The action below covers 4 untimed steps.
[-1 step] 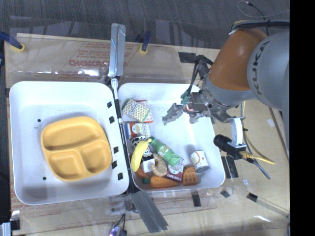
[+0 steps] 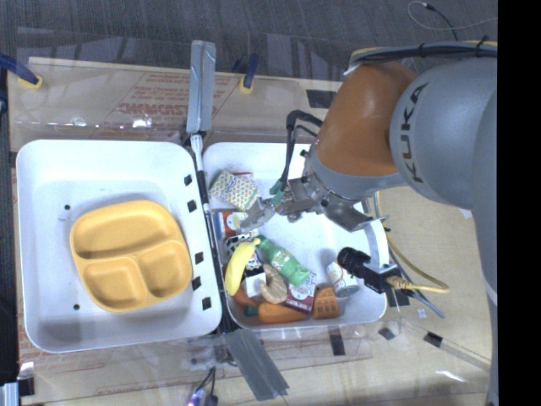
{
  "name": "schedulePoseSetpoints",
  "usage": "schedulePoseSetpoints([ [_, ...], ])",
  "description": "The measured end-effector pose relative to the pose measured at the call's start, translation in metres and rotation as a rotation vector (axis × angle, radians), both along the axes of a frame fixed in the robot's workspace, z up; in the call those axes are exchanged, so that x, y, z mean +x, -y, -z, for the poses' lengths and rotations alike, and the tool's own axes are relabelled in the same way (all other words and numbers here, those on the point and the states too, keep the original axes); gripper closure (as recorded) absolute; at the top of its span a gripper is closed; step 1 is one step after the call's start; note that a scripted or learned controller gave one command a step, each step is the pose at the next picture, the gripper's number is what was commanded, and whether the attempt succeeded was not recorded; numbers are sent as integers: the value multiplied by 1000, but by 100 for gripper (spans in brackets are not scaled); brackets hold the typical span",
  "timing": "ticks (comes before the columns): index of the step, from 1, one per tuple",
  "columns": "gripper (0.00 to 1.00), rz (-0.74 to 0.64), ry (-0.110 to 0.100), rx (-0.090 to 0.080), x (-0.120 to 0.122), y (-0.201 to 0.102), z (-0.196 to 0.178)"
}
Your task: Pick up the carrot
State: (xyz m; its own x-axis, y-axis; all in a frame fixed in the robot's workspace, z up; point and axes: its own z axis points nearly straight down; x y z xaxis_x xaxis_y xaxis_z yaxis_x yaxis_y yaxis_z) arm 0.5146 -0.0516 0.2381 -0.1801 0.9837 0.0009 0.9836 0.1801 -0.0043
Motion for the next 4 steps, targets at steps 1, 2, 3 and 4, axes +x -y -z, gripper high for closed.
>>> schedulePoseSetpoints([
  [1, 0, 434, -3, -2, -3, -7, 48],
  [2, 0, 330, 2, 1, -31, 41, 146],
  [3, 100, 324, 1, 0, -31, 40, 136],
  [4, 100, 264, 3, -1, -38, 48, -16],
])
